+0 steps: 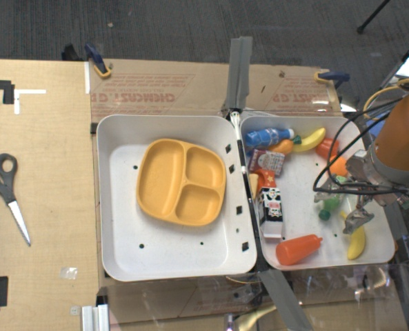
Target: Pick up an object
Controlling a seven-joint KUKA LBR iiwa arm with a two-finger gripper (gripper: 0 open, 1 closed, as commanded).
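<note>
My gripper hangs low over the right side of the right bin, open, with nothing between its fingers. A small green piece lies just left of it, close to one fingertip. A small yellow banana lies just below the other finger. Further left in that bin are a red-orange bottle, a black-and-white milk carton, a red snack packet, a blue bottle and a larger banana. An orange piece sits partly under the cables.
The left bin holds a yellow divided plate. Black cables loop from the arm across the right bin's upper right. Scissors lie on the bench at far left. Blue clamps hold the cardboard behind the bins.
</note>
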